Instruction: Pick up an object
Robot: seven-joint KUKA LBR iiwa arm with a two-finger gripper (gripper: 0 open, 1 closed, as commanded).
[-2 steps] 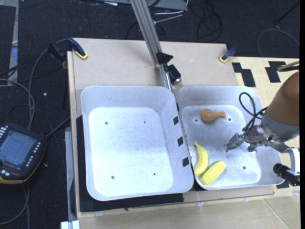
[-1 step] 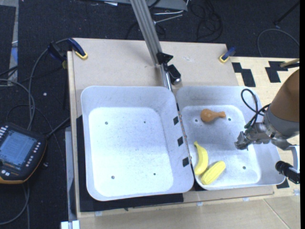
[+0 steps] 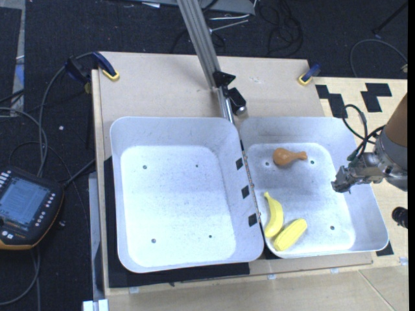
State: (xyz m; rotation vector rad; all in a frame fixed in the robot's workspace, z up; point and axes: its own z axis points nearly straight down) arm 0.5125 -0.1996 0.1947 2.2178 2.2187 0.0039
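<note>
In the right bin (image 3: 337,131) lie three things. An orange-brown toy drumstick (image 3: 288,157) rests near the bin's far wall. A yellow banana (image 3: 273,214) and a short yellow block (image 3: 290,234) lie side by side at the front left corner. My gripper (image 3: 342,181) hangs over the right side of this bin, well right of the banana and below-right of the drumstick. Nothing shows between it and the bin floor.
The left bin (image 3: 130,135) sits beside the right one, their rims meeting at the middle. A slanted metal pole (image 3: 202,37) rises from the bench behind the bins. Yellow clamps (image 3: 109,74) mark the bench's far corners. A teach pendant (image 3: 23,203) lies on the floor at left.
</note>
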